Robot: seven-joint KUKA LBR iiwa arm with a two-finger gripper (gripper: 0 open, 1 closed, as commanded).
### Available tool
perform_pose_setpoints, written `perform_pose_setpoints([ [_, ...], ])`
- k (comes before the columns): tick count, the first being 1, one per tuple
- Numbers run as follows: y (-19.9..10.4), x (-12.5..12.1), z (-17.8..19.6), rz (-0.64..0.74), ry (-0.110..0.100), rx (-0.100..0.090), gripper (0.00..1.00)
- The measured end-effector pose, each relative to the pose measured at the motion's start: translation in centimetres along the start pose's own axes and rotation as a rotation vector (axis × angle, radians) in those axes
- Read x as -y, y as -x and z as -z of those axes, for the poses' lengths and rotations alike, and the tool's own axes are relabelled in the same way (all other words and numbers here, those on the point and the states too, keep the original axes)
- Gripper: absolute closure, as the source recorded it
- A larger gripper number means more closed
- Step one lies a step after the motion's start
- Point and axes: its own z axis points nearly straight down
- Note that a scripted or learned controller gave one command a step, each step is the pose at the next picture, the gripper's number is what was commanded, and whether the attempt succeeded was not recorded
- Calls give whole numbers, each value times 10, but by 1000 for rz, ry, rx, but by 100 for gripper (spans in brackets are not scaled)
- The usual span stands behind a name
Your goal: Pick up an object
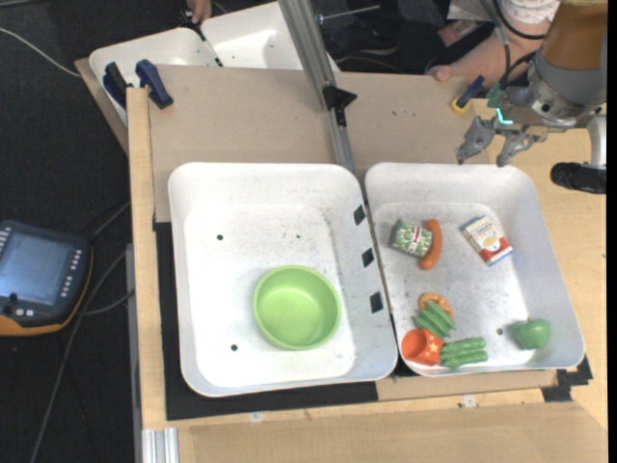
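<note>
The claw [495, 148] is observed raised above the far rim of the right bin [545, 222], at the end of the grey arm [578, 51] with its orange band. Its two fingers [472, 144] are seen spread apart, pointing down, and nothing is held between them. No object is in contact with the claw. All candidate objects are located nearer the camera than the claw, on the floor of the right bin. Closest to it are a small white and red carton [486, 238], just below and slightly to the camera's right, and a green can [412, 238] with an orange sausage-shaped item [434, 244] touching its side, below and toward the camera's left. Farther off, at the near edge of the bin, a cluster is noted: an orange and green vegetable piece [435, 309], a red piece [420, 346] and a green bean pod [464, 352], lying close together, with a green pepper-like item [531, 333] apart from them toward the near right corner. In the left bin [202, 201], well away from the claw, a green bowl [296, 306] is recorded. The task is judged not yet accomplished: no descent into the bin and no grasp are evident. Selection of a target, descent, closure and lift are all assessed as outstanding.
</note>
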Motion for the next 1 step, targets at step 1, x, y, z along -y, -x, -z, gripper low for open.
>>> perform_pose_setpoints([
  [1, 0, 0, 0, 0, 0, 0, 0],
])
